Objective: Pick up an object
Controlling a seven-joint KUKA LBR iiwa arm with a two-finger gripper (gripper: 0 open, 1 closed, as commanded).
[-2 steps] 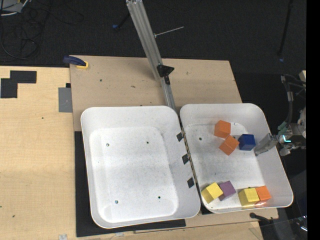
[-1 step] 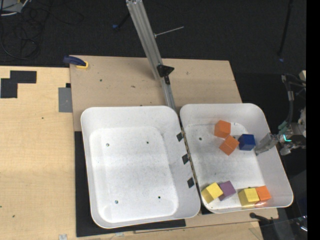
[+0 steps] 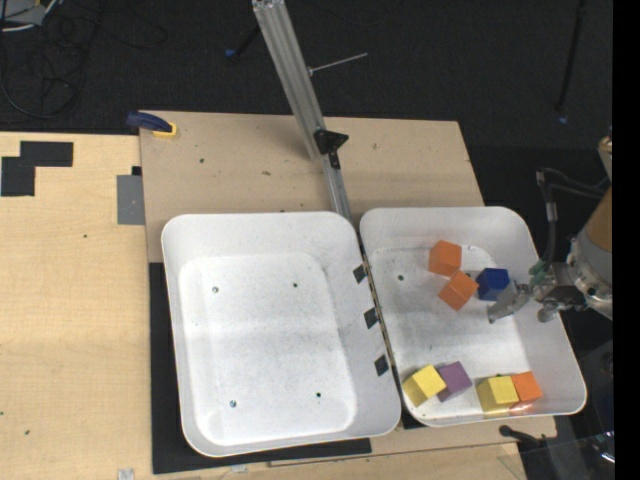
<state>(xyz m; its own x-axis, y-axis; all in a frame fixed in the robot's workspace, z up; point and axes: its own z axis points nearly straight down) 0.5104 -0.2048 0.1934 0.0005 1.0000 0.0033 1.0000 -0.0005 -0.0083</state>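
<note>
Seven small blocks lie in the right bin (image 3: 545, 373): two orange blocks (image 3: 452, 274) and a blue block (image 3: 492, 283) right of centre in the frame, the rest along its lower edge. At the right edge of the frame, the gripper (image 3: 520, 303) hangs beside the blue block with fingers spread, gripping nothing.

- I saw the table (image 3: 240, 158), light wood, carrying both bins, with dark floor beyond its far edge.
- The left bin (image 3: 185, 243) sat on a black mat (image 3: 157, 368) that showed along its left and near sides.
- The right bin (image 3: 520, 223) lay just beside it, the two rims touching where three small black clips (image 3: 370, 318) sat along the seam.
- A slanted aluminium rail (image 3: 295, 78) ran from the top of my view down toward that seam, with a black bracket (image 3: 328, 142) partway along it.
- A small blue and yellow clamp (image 3: 152, 123) lay at the table's far left corner.
- A second wooden surface (image 3: 60, 288) stood to the left, bearing black patches (image 3: 35, 163) and a grey one (image 3: 128, 198).
- Cables (image 3: 45, 38) lay on the floor at upper left.
</note>
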